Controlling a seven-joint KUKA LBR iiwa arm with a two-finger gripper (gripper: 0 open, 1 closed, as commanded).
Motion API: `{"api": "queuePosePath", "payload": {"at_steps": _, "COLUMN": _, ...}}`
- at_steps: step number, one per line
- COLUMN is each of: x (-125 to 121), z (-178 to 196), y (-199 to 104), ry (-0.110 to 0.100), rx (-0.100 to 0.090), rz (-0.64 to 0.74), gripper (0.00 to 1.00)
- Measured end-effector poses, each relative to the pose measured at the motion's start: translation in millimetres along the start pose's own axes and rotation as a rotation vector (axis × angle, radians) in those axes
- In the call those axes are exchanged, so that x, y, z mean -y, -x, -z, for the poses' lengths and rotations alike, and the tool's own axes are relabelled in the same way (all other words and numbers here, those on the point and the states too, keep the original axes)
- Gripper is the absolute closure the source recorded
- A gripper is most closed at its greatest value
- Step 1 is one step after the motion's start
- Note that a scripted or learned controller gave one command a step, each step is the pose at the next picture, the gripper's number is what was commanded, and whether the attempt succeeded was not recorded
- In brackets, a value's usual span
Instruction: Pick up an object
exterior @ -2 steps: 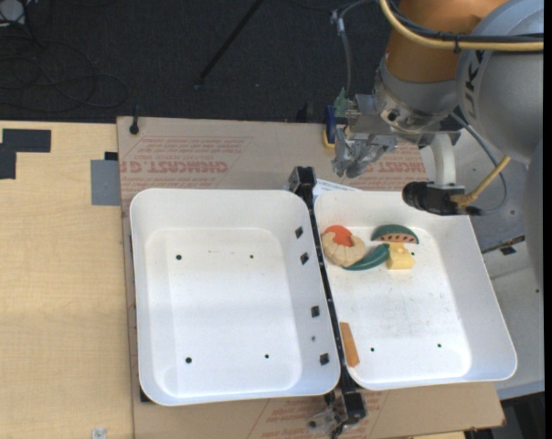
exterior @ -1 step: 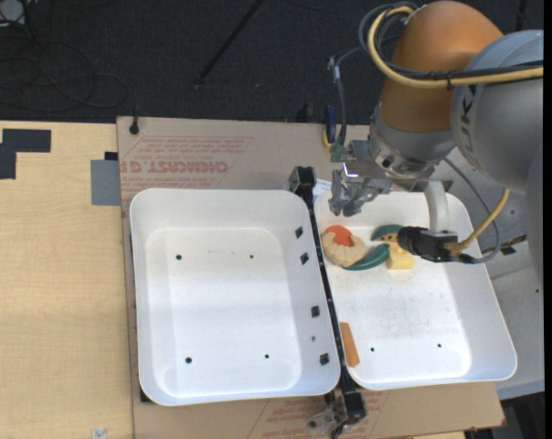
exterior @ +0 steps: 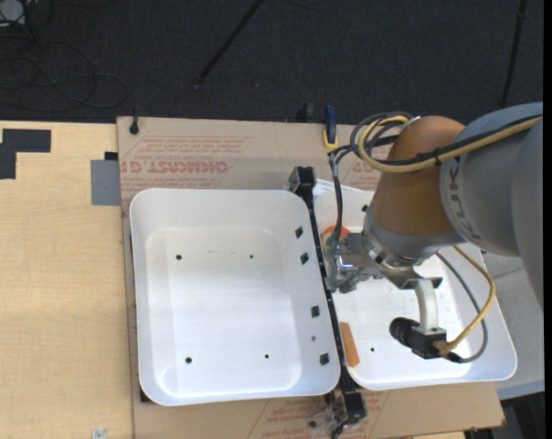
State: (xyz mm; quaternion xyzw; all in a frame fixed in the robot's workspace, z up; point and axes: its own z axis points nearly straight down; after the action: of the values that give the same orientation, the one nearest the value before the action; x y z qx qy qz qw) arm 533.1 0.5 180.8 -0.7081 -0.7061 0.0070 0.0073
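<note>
My gripper (exterior: 346,268) reaches down into the right bin (exterior: 495,359), close to its left wall, under the grey arm with its orange band (exterior: 422,176). A small orange and green object (exterior: 332,237) lies just above the gripper by the divider, partly hidden by the wrist. A slim orange object (exterior: 348,344) rests on the bin floor near the front left corner, well below the gripper. I see nothing between the gripper and either object that shows a hold.
The left bin (exterior: 153,245) sits beside the right one, with a black divider rail (exterior: 314,273) between them. A black connector on a yellow cable (exterior: 420,338) hangs over the right bin's floor. Cardboard (exterior: 212,154) underlies both bins.
</note>
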Motion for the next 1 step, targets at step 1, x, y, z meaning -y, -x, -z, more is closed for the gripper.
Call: {"api": "queuePosePath", "payload": {"at_steps": 1, "x": 55.2, "z": 27.3, "y": -6.3, "ry": 0.013, "rx": -0.001, "rz": 0.0, "gripper": 1.0}}
